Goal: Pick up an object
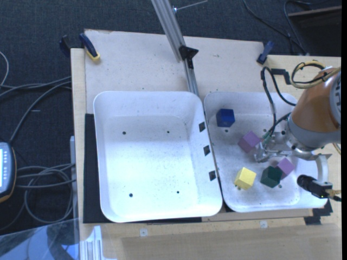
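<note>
Gripper (264,151) low in right bin (238,203), centre-right of frame; finger state impossible to tell. Purple cube (249,141) just left, second purple (286,166), green (270,176), yellow (245,178) below, blue (225,117) above.

I can't read any text, label, brand or no. anywhere on my feed. The device (5,169) far off to the left of the tool, at the frame edge, has a pale panel w/ marks, but too small & blurred to make out. The small black tabs (206,150) on the divider between the bins (162,99) carry no legible print.
</note>
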Controlling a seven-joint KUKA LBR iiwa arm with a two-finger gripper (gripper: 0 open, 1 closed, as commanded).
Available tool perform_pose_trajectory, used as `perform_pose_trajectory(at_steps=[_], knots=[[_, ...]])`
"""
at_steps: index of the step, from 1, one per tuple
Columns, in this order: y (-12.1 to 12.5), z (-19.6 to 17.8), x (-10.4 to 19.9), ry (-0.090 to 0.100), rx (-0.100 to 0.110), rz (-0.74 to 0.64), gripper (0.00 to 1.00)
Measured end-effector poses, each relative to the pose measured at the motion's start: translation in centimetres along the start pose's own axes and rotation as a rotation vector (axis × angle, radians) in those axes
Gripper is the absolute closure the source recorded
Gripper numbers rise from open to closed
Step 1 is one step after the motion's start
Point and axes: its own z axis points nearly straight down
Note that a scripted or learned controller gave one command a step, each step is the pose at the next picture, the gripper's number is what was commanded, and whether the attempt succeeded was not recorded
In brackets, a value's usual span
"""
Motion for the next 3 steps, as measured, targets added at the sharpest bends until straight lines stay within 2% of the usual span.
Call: perform_pose_trajectory(at_steps=[3], knots=[[2.6, -17.8, -0.4, -0.003, -0.006, -0.001, 1.0]])
